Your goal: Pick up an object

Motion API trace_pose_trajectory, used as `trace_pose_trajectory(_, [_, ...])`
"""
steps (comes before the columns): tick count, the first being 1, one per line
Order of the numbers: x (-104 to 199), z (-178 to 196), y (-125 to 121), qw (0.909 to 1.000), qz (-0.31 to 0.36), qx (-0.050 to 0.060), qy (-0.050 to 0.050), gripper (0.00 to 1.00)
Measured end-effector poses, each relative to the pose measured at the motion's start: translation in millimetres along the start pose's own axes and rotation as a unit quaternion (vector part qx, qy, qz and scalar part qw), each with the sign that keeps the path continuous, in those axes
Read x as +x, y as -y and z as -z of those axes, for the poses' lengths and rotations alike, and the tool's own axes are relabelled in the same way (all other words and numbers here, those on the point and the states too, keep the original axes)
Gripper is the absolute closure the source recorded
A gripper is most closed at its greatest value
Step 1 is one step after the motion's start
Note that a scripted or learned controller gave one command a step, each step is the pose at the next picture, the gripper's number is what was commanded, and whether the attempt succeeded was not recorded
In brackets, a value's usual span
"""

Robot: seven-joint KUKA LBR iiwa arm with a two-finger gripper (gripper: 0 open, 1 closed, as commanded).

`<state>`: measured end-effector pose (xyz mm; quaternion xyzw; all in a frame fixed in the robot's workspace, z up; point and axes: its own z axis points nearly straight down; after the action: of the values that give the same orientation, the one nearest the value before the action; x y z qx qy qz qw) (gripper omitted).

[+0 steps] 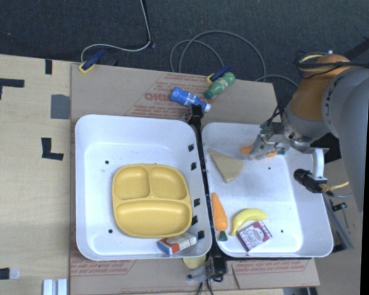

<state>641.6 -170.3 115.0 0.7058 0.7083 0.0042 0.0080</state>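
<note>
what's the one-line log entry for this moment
arm: over right bin far end | gripper: low, at small orange item, grasp unclear | carrot, banana: untouched | left bin: yellow tray

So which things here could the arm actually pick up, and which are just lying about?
Candidates for picking, in the right bin:
- tan wedge
- carrot
- banana
- small red packet
- gripper low over the far side, near an orange thing I cannot identify

Lying about:
- yellow divided plate and small carton in the left bin
- clamps and cables behind the bins
</note>
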Motion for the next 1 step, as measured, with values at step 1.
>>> trace_pose_trajectory(1, [-2.6, 50.5, 64.8, 0.9999, -0.003, 0.010, -0.003, 1.00])
